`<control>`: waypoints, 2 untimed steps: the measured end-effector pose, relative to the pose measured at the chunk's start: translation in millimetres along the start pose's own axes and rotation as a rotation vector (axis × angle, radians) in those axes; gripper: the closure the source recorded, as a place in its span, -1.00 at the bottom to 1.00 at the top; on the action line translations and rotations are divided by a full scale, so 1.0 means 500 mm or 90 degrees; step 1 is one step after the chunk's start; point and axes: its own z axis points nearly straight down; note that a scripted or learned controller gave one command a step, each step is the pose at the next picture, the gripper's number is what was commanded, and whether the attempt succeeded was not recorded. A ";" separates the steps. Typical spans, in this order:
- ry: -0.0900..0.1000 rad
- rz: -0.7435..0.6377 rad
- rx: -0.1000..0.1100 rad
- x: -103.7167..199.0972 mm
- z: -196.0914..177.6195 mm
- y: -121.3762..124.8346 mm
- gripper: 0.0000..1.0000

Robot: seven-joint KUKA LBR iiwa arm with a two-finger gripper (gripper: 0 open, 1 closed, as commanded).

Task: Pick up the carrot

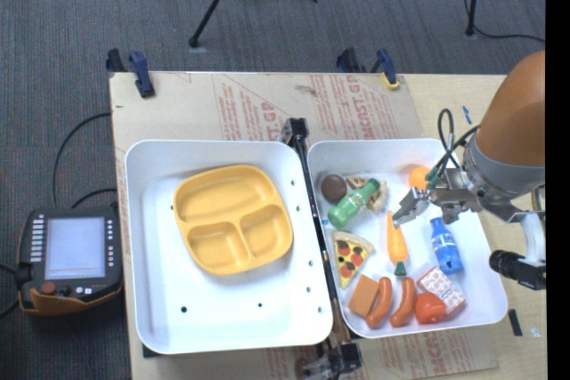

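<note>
The carrot (396, 242) is lying mid right bin (499, 303), a clear strip around it, bottle (445, 246) just beside. The gripper (417, 207) is hanging over its top end, fingers looking spread apart, I think, gripping nothing.

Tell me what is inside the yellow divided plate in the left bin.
Nothing lies in the yellow divided plate: all three compartments show bare yellow bottoms. The plate covers the floor of the left bin beneath it, so what is under it cannot be seen.
</note>
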 end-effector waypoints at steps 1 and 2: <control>0.002 -0.030 0.003 0.028 0.251 0.023 -1.00; 0.003 -0.022 0.004 0.023 0.232 0.022 1.00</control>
